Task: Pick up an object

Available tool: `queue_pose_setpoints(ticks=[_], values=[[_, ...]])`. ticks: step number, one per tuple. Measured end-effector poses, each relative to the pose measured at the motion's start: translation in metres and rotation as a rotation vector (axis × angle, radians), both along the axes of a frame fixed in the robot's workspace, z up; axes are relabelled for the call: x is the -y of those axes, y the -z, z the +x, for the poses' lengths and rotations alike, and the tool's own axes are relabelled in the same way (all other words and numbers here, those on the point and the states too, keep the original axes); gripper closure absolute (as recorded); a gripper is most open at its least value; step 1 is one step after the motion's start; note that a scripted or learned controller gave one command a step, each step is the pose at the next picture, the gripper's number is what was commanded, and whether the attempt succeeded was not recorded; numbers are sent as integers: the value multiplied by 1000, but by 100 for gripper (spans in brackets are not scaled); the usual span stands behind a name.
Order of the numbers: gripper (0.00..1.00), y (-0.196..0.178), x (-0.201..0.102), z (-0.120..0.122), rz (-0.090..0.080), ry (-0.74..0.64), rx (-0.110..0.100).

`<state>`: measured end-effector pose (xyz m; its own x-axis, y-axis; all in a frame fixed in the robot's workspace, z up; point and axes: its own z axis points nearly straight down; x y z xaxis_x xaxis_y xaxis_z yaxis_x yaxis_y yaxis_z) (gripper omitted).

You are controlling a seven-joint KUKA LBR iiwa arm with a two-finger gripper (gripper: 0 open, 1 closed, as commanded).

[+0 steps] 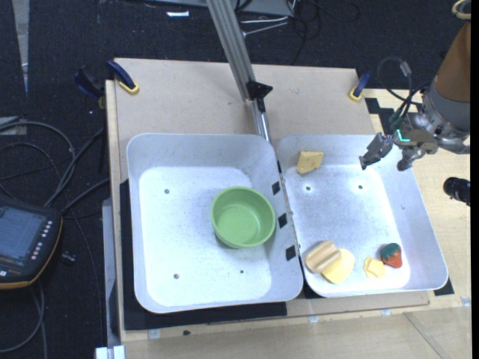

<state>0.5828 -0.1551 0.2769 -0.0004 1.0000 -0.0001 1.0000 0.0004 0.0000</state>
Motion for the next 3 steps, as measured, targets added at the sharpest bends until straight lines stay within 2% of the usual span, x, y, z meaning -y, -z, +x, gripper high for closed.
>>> queue_pose_setpoints(ticks=[1, 3], values=[[0, 0, 0, 0, 0, 0, 0], [0, 107, 16, -7, 1, 1, -5]])
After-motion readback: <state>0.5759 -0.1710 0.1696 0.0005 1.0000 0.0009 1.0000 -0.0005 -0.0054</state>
